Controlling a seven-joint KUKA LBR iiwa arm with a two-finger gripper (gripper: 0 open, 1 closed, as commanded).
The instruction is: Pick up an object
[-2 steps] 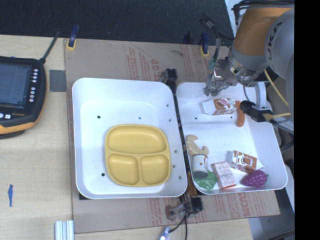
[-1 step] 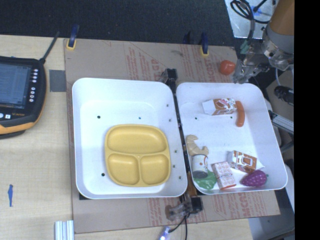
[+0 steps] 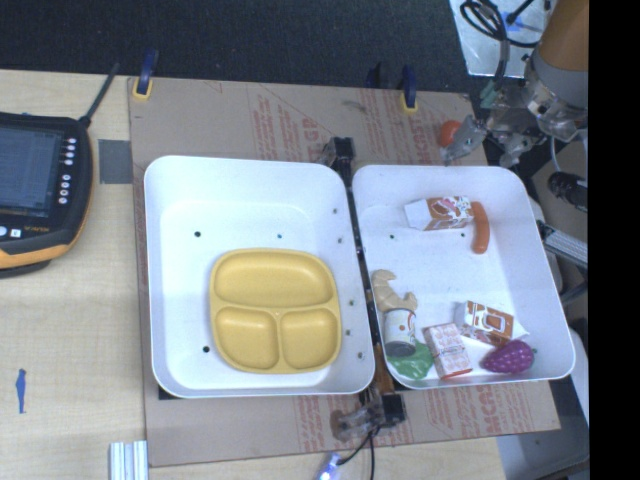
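Cardboard-covered worktop (image 3: 250,118), two white bins side by side. Left bin (image 3: 180,198) carries a yellow divided tray (image 3: 274,308). Right bin (image 3: 520,268) carries the candidates: a small carton (image 3: 438,212) and a sausage (image 3: 480,227) near the far wall, well apart from a crowded near corner with a tan figure (image 3: 390,293), a can (image 3: 399,331), a green piece (image 3: 412,364), two more cartons (image 3: 447,349) (image 3: 487,322) and a purple grape bunch (image 3: 508,357).

Step in hand, judged: approach, nothing yet chosen. The far carton or the sausage is best favoured, since each lies with bare floor around it; a descent straight down with jaws across the short side is advised. The near cluster risks a jammed or double grasp.

Arm is held at the upper right, beyond the right bin's far corner. Pincer (image 3: 490,133) appears to carry nothing; whether wide or narrow cannot be told, the view being blurred there.
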